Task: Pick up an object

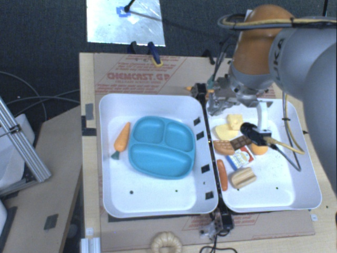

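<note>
Presently, in the camera view, the gripper (217,107) is seen low over the far corner of the right bin (274,186), near a yellow wedge (230,128); its state cannot be told. A sausage (222,174) and wooden block (243,177) are noted nearer the front. A carrot (122,136) and blue plate (160,146) are recorded in the left bin (152,194).

Gripper (217,107) is low over the far corner of the right bin (300,194), hard by the divider. Just right of it and nearer the camera is a yellow cheese piece (231,126). Further toward the camera are a waffle (223,147), a chocolate bar (239,141), a red sausage (222,174) and a tan roll (243,178). Well to its left, in the left bin (110,194), is a blue divided plate (160,146), with a carrot (122,137) beyond that.
</note>
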`<state>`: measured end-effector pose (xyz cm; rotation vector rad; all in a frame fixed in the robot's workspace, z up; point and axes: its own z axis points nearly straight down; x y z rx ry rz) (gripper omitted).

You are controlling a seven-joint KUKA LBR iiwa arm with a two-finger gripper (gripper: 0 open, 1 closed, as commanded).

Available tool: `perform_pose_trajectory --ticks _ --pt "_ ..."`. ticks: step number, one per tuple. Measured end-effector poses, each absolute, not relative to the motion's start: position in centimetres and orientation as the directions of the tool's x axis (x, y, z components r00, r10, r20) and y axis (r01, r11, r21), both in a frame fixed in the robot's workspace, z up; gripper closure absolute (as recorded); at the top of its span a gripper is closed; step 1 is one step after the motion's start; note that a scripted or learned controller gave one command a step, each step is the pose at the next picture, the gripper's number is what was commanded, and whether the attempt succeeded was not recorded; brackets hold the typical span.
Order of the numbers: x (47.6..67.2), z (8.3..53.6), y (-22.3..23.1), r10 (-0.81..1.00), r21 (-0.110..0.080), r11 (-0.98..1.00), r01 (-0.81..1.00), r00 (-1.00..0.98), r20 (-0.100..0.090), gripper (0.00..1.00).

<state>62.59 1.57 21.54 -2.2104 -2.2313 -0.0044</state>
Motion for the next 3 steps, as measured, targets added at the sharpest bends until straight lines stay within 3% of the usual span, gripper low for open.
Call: perform_pose_trajectory --ticks 1,2,3 --pt "60.5 23.4 4.6 1.0 0.001 0.008 1.0 -0.008 0.002 1.0" --pt "60.2 22.7 4.7 1.0 0.0 0.005 1.0 -0.005 0.0 1.0" --pt "61.6 22.6 3.2 1.0 0.003 0.001 1.0 -0.001 0.0 1.0"
